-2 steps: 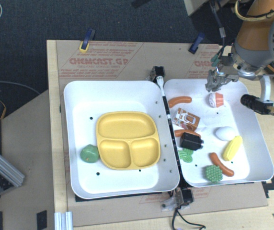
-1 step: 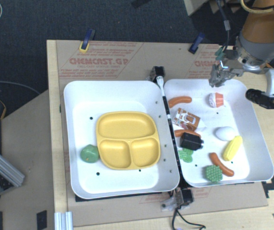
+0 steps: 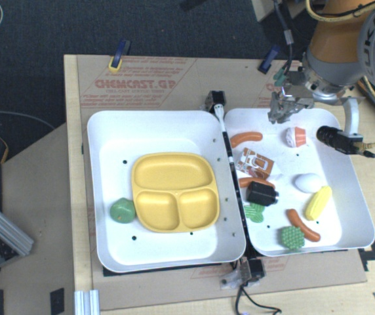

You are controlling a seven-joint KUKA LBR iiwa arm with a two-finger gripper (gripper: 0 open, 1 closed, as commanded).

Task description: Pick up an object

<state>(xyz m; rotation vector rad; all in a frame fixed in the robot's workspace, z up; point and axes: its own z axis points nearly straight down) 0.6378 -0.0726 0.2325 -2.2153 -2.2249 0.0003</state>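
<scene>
Sausage sits just left of your hand; grip state unclear, nothing visibly held; descending there risks clipping the bin rim.

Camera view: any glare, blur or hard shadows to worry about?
Camera view: lighting is even and soft, with faint shadows under the yellow tray; the white bins are bright but their edges stay readable; the pincer and the arm look slightly soft; small items like the egg nearly blend into the white.
</scene>
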